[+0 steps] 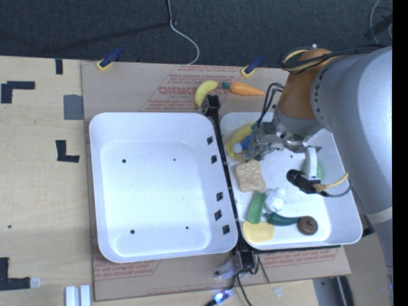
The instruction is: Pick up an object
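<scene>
1. On the left of the surface [38, 171] sits the left bin [153, 180].
2. Behind the bins lie a yellow banana [205, 92] and an orange carrot [246, 89].
3. In the right bin [341, 218], the end effector [254, 146] is down at the far left corner, over a yellow object [237, 136] and a blue piece [238, 148].
4. Just nearer the camera lies a tan sponge [250, 176], then a green bottle [255, 207] and a yellow disc [258, 232].
5. Whether it grips anything cannot be told.
</scene>
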